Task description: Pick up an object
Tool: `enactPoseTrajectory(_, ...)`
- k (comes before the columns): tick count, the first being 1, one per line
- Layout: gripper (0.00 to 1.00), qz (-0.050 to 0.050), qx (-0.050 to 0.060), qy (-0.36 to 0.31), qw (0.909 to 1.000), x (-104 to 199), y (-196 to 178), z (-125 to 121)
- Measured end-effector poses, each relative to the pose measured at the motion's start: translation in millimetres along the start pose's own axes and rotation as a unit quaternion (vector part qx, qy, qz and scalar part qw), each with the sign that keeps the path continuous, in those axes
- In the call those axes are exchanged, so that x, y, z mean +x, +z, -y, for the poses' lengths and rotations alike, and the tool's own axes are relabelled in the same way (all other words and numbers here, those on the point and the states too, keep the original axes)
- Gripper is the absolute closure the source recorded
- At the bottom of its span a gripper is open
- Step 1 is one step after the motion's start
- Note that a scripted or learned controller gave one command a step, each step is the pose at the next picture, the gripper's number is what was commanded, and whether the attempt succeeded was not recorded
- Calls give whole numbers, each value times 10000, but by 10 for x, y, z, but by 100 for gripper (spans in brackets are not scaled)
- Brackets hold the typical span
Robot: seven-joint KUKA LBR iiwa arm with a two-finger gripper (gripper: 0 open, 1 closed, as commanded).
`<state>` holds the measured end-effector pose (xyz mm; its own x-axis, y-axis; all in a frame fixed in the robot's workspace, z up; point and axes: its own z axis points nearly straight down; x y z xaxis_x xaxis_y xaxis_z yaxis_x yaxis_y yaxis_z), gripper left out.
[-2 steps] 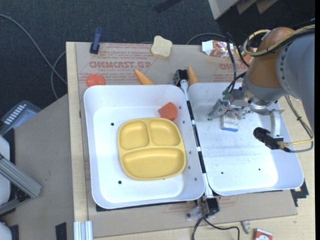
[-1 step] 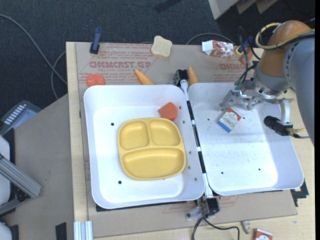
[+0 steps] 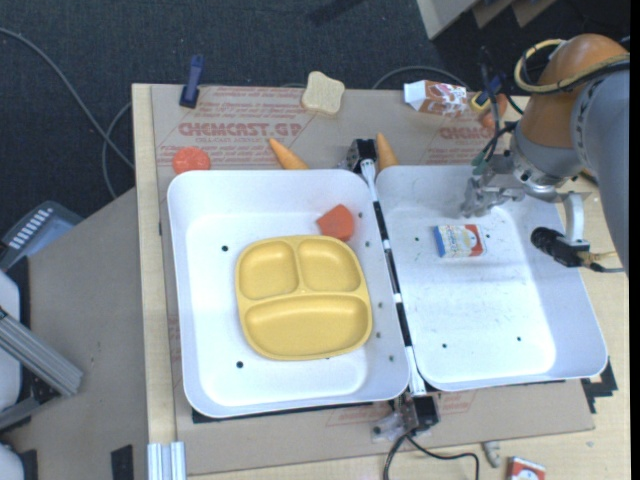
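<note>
Gripper [image 3: 482,194] hangs over right bin's [image 3: 540,353] far edge, just above-right of small carton [image 3: 459,240], prob. lining up a grab. Can't tell its state; nothing seen held.

The left bin [image 3: 200,298] holds a yellow divided tray [image 3: 300,296] and an orange block [image 3: 337,222] just beside the tray's far edge. The right bin [image 3: 520,338] holds a small carton [image 3: 459,240]. The gripper [image 3: 478,200] hangs over the right bin's far side, near the carton, apparently not touching it.
</note>
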<state>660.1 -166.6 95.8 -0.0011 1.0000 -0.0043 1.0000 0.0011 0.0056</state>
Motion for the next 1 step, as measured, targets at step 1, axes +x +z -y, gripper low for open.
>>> enactPoseTrajectory(1, 100, -25, 29, 0, 10000, 518, -587, 633)
